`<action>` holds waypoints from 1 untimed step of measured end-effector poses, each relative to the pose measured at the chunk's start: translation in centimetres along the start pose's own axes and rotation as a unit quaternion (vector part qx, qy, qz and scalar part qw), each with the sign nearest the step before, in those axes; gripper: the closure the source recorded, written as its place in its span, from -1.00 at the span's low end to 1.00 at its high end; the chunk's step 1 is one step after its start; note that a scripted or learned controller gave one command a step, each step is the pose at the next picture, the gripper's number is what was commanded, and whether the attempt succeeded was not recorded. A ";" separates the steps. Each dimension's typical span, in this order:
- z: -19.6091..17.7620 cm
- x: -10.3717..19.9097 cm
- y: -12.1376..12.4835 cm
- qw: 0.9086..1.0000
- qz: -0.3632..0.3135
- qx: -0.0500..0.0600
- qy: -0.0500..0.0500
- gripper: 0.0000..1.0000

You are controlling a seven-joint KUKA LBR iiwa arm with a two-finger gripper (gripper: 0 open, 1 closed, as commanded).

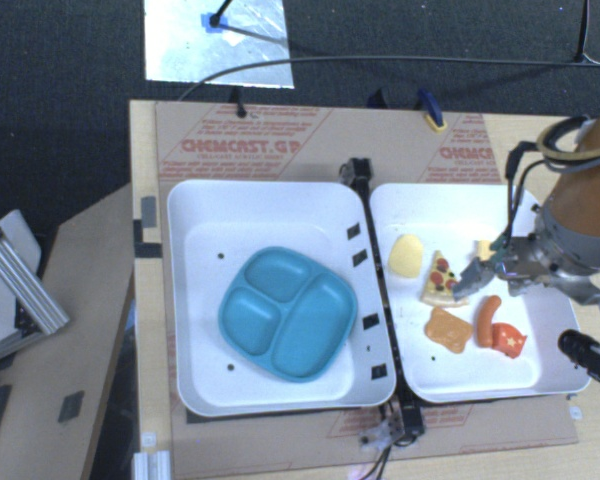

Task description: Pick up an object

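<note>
The gripper [467, 284] sits low over the pizza slice [441, 279] in the right bin [450, 200], at the frame's right — whether it is wide or narrow I cannot tell. The left bin [195, 268] holds 1 blue plate [287, 312].

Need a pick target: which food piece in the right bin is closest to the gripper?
The pizza slice: the gripper sits right at its edge, while the others lie apart.

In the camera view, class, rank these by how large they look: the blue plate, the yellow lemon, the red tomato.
1. blue plate, clearly largest.
2. yellow lemon.
3. red tomato, only slightly smaller than the lemon, so that order is unsure.
</note>
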State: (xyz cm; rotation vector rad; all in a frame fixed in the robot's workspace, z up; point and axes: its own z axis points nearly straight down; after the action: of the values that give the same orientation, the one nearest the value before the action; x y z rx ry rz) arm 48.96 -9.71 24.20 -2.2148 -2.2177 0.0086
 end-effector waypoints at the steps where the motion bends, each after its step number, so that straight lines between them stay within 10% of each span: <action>1: -0.5 0.0 0.2 1.000 -0.001 -0.005 -0.001 -1.00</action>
State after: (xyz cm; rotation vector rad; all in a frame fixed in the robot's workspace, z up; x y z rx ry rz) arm 49.17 -9.69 24.67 -2.2183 -2.2263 -0.0017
